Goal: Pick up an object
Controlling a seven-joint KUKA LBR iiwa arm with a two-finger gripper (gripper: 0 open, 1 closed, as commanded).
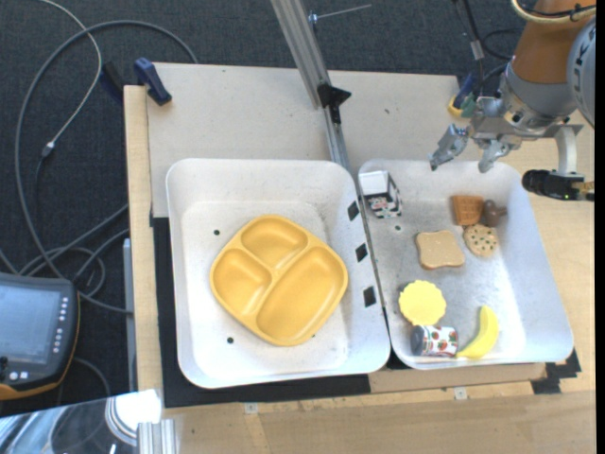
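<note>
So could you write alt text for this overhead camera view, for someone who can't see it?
A robot arm's open pincer hangs above the far edge of the right bin, which holds a toast slice, cookie, banana and other small toys. The left bin holds a yellow divided plate.

You see a glossy yellow plastic divided plate (279, 279) lying in the left bin (189, 253), whose white surface looks matt and lightly speckled. The worktop (236, 112) reads as pale, matt board with a raw wooden edge. The banana (482, 334) has a smooth plastic sheen; the slanted pole (298, 36) looks like brushed metal.
</note>
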